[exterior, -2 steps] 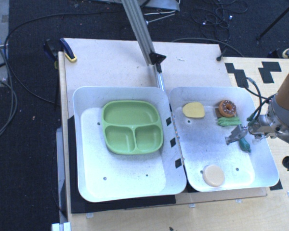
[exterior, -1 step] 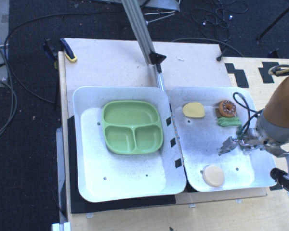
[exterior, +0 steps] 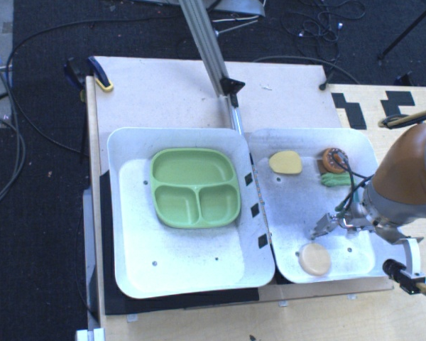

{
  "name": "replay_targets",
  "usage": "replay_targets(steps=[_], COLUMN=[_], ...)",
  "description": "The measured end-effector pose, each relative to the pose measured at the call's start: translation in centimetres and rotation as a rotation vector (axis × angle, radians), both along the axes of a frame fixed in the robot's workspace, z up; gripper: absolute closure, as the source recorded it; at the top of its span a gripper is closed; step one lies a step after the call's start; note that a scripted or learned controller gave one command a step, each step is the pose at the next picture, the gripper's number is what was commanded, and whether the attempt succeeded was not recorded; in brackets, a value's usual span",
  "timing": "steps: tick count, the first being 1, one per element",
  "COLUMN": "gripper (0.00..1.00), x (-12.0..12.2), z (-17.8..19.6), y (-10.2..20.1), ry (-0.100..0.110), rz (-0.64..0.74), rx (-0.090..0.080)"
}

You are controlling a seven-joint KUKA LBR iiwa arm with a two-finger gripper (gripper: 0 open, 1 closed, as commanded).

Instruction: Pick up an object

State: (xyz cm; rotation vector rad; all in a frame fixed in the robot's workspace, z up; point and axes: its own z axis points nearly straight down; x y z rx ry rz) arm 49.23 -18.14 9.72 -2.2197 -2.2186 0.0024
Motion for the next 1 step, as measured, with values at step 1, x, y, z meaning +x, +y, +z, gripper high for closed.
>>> replay_targets(steps=[1], gripper=[1.0], x=[0.07], z=[1.26], y=[-0.03], ry=[-0.003], rz=[-0.001], rx=[-0.001])
